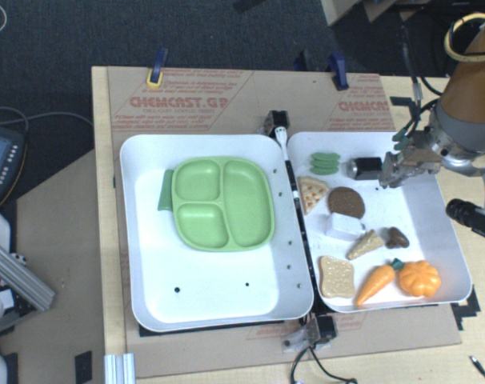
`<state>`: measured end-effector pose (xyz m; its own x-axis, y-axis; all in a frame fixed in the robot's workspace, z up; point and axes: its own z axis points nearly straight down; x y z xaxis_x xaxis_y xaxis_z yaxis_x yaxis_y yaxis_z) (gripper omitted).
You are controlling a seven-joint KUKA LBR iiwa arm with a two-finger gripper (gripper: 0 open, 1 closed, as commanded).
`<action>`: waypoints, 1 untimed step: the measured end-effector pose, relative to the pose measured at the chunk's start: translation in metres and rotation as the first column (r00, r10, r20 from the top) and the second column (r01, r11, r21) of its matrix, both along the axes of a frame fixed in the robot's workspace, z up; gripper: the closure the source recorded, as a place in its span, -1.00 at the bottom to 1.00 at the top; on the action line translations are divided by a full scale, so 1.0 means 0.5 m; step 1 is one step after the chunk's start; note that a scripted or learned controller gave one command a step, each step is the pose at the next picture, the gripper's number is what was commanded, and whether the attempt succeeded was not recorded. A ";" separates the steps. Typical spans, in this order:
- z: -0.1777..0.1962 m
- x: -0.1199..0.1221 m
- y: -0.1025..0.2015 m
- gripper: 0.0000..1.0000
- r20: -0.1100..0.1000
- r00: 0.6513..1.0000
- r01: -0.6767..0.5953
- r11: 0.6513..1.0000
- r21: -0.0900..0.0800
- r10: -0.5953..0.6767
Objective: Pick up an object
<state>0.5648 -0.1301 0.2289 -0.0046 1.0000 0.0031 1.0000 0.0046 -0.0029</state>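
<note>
My tool: it is hanging over the far part of the right bin, near that bin's back wall. I cannot tell if it is released or clenched, because it is looking small and blurry from up here. I am seeing nothing held in it.
My arm: it is reaching in from the right, and the picture's edge is cutting most of it off.
Things to pick up: they are all lying in the right bin.
Back row: a green toy is sitting nearest my tool, but apart from it. I cannot tell what food it is.
Middle: a pizza slice is lying by the bin's left wall. A brown round toy is touching a white block, and the block is hiding its front edge.
Beside those: a tan wedge and a small dark lump are lying close together. The lump is too small to name.
Front row: a toast slice, a carrot and a pumpkin are lying side by side. The carrot's leafy end is touching the pumpkin.
Left bin: it is holding a green plate with three parts. A darker green bit is peeking out under the plate's left side, mostly hidden.
Surface: it is carrying both bins.
</note>
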 end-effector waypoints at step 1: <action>-0.003 -0.077 0.088 1.00 -0.001 1.000 0.001 1.000 0.000 -0.001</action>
<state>0.5263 -0.0860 0.2274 -0.0038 1.0000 0.0031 1.0000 0.0039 -0.0041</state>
